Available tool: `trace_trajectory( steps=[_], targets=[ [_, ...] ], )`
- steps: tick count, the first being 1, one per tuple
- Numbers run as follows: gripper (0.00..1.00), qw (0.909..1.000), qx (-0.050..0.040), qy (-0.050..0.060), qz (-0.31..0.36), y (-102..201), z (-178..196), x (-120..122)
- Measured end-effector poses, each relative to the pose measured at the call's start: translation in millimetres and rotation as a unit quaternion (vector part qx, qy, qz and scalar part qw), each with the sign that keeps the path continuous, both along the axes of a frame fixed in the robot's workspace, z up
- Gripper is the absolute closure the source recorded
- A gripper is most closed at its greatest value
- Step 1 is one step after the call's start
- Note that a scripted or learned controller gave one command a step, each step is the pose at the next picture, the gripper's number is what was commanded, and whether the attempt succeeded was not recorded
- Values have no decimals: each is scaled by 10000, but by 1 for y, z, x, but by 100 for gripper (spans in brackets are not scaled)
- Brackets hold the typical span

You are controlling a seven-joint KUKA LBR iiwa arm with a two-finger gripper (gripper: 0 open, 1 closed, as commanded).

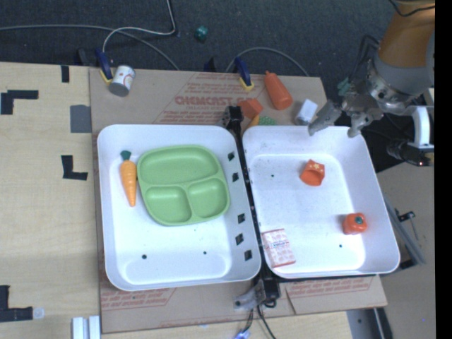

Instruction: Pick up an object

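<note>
- Orange pepper-like toy sits in the right bin, toward its upper middle, on bare white floor; it looks like the nearest candidate for a pick, though the task names no particular object
- Its look: small, chunky, orange-red, a little uneven in outline; nothing touches it, so the fingers could close on it from either side; a rounded plastic piece like this may slip or roll if caught off-centre
- Gripper hangs over the bin's upper right rim, up and to the right of the toy and apart from it; the two fingers stand spread, with an open gap and nothing between them
- Step in hand, as I judge it: the approach; nothing is grasped and the descent is not yet made
- Next move calls for shifting the gripper left and down the frame until it is centred over the toy, then lowering with the fingers astride it before closing
- Other choices: a second orange toy near the right bin's right wall, and a small printed packet by its lower left corner; the flat packet would be hard to pinch
- Left bin holds a green divided plate and a toy carrot beside it, well apart from the gripper
</note>
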State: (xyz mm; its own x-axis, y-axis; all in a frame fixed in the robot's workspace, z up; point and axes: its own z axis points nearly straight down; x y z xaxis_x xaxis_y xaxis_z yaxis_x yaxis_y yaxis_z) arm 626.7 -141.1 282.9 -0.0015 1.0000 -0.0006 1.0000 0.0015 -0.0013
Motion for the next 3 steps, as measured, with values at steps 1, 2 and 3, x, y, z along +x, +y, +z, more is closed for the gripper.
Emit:
trace_trajectory(
  steps=[1, 2, 3],
  targets=[
    [0, 10000, 0, -6, -4, -35, -193, 0],
    [0, 10000, -8, -23, -1, -28, -196, 7],
    [100, 10000, -8, -24, 3, -28, -186, 8]
  ],
)
